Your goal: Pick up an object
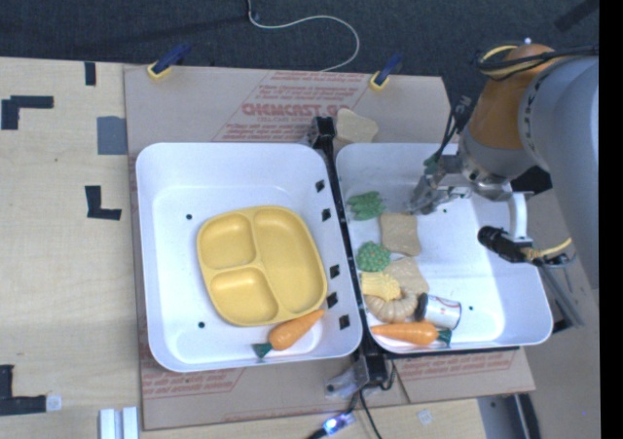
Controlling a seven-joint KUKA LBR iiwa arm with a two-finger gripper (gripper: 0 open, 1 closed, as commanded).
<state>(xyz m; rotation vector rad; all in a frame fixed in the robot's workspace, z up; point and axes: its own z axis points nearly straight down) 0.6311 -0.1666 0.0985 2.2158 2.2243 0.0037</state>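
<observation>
My gripper (429, 193) hangs low over the upper middle of the right bin (487, 276), at the end of the grey arm with the orange band (506, 116). Just left of it lies a green leafy toy (366, 204), and a tan bread slice (399, 233) lies just below it. Nothing shows in the gripper. Further down the bin's left side are a second green piece (373, 256), a yellow corn (382, 285), a beige lump (409, 274), a tan pastry (389, 309), a silver can (441, 311) and an orange carrot (404, 334).
The left bin (175, 194) holds a yellow divided plate (261, 264) and another carrot (295, 329) at its front edge. A beige block (356, 126) rests on the cardboard behind the divider between the bins. A white cable (302, 23) loops behind the bench.
</observation>
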